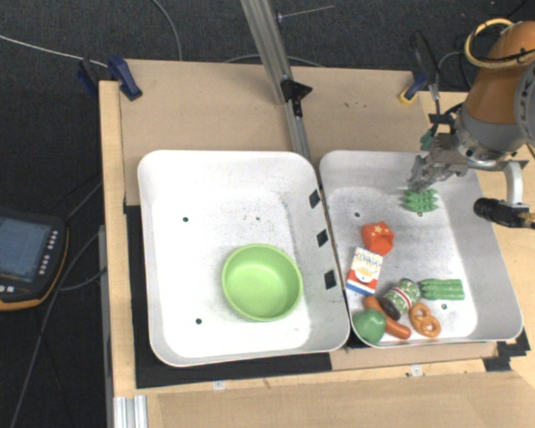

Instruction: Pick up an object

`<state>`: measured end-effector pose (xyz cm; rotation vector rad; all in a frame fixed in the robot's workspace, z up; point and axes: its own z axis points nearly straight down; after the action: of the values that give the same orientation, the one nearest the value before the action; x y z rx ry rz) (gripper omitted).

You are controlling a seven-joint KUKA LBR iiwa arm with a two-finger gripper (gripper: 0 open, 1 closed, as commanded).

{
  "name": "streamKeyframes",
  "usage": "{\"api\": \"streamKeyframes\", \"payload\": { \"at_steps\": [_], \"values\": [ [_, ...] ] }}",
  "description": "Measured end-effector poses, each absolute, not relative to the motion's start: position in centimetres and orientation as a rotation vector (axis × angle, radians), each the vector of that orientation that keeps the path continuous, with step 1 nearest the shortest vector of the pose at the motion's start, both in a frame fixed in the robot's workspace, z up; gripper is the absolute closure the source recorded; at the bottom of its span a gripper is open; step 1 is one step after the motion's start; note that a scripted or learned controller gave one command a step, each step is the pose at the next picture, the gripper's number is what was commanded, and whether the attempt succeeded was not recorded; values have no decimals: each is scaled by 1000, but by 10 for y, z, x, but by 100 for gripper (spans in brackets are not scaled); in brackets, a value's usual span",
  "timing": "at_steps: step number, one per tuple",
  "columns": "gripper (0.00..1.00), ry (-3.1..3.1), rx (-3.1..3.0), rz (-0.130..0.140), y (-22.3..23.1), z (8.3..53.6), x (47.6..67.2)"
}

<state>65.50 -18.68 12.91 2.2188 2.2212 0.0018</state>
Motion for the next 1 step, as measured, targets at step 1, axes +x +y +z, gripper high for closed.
{"api": "streamKeyframes", "payload": {
  "at_steps": [1],
  "values": [
    [100,2219,2218,4,-188,172,657]
  ]
}}
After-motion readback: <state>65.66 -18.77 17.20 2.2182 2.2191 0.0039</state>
